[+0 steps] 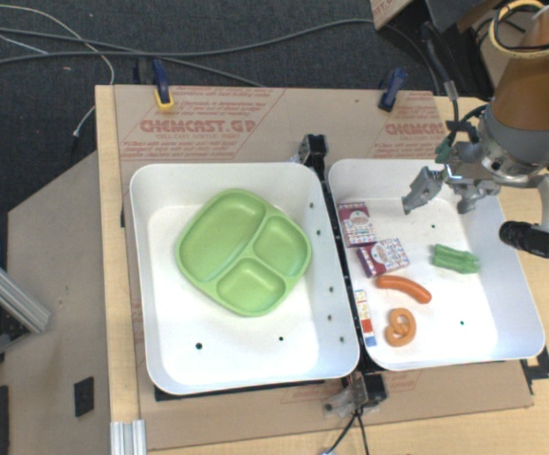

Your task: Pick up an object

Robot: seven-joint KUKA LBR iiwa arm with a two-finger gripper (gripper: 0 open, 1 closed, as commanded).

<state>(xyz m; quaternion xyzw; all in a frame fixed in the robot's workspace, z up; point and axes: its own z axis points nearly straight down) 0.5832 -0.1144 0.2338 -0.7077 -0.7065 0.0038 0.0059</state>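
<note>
The approach step is judged to be in hand: nothing is seen between the fingers of the gripper (445,195), whose jaws are spread wide and hung above the right bin (516,297) toward its 12 o'clock rim. No single object is named by the task, so any of the pieces in that bin may be taken. A green pickle-like piece (455,259) is found at 6 o'clock from the gripper, nearest to it and well apart from its neighbours. An orange sausage (404,288) and a pretzel (399,327) are placed at about 7 o'clock, close together, with two small maroon packets (355,224) at 9 o'clock, just beside the bin's inner wall. The next move is thought to call for a descent over the green piece, with the jaws aligned across its narrow side. Open floor is left around it, though the outer rim is near at 3 o'clock. The green divided plate (244,251) is kept in the left bin (160,349)
</note>
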